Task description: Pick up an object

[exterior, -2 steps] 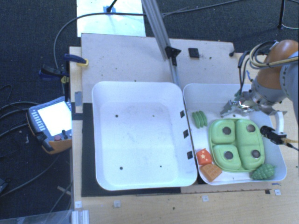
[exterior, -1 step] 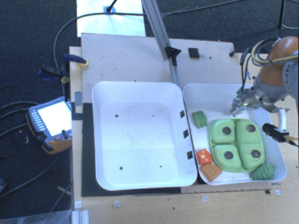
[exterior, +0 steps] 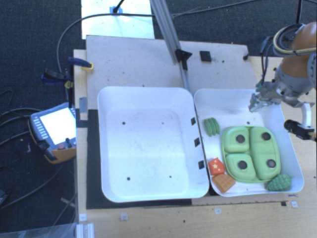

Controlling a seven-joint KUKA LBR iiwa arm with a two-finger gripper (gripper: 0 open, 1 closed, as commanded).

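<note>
Two shallow white bins sit side by side on a pale bench: the left bin (exterior: 148, 143) and the right bin (exterior: 233, 103), which holds every candidate for the pick. Largest among them is a green four-cup tray (exterior: 250, 153) with a dark dot in each cup, lying in the bin's near half. Around it lie a small dark-green ridged piece (exterior: 211, 126), an orange-red block (exterior: 216, 166), a tan wafer-like block (exterior: 224, 183) and a bumpy green lump (exterior: 279, 182) in the near right corner. The gripper (exterior: 258, 102) hangs over the far right part of that bin, well apart from all of them, and nothing shows between its fingers; whether they are spread or closed cannot be told. The pick appears not yet done. Beyond the bench, dark carpet, cables and a lit teach pendant (exterior: 54, 131).
</note>
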